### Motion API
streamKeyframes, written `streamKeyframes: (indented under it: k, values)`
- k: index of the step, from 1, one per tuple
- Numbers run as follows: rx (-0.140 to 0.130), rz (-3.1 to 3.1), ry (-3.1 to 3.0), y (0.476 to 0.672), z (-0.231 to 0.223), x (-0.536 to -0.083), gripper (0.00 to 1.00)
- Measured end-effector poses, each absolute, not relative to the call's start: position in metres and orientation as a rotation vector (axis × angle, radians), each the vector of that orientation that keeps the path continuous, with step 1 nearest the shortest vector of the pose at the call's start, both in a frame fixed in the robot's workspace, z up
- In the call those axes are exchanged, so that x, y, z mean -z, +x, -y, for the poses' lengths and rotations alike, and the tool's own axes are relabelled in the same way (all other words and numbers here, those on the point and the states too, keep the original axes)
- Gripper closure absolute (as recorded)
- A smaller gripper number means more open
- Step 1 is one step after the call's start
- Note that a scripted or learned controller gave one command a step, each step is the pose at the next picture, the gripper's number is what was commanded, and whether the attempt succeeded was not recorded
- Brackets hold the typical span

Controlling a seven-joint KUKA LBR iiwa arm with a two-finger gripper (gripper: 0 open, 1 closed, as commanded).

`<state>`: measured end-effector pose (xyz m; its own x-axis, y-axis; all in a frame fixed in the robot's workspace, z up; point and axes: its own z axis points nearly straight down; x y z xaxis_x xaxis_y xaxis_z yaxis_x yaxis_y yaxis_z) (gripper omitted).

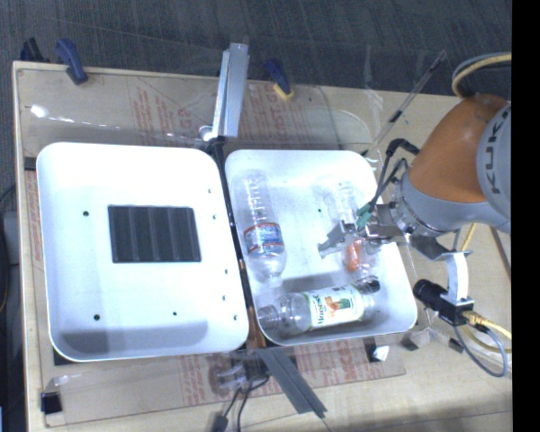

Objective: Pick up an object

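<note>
Nearest the bottom edge of the view, we are seeing a dark grey metal bracket [283, 381] lying across the pale wooden bench [342, 381] just below the gap between the two bins. Moving up, we are looking into the right-hand shallow white bin [297, 174], where a clear plastic bottle with a green and orange label [319, 309] is lying on its side along the lower wall, its dark cap pointing right. Above it, a clear plastic water bottle with a red and blue label [261, 228] is lying lengthwise near the bin's left wall, well apart from the gripper. At the bin's right side, our grey two-finger gripper [349, 241] is reaching in from the arm [454, 165], whose orange band is sitting above the wrist. Just beside its tips, a small orange object [353, 256] is resting on the bin floor, and another clear plastic item [337, 201] is lying just above; we cannot tell how the gripper is standing, nor whether anything is caught in it. To the left, the other shallow white bin [72, 241] is carrying a dark ribbed rectangular panel [153, 233] at its middle. Farthest away, blue clamps [70, 59] are gripping the bench's back edge.
</note>
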<state>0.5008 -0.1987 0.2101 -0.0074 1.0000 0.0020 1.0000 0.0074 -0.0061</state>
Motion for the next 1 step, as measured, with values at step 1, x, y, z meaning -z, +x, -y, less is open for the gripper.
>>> streamKeyframes:
  k: [1]
  values:
    - [-0.006,2.278,-2.154,0.5422,0.2086,-0.1202,0.0]
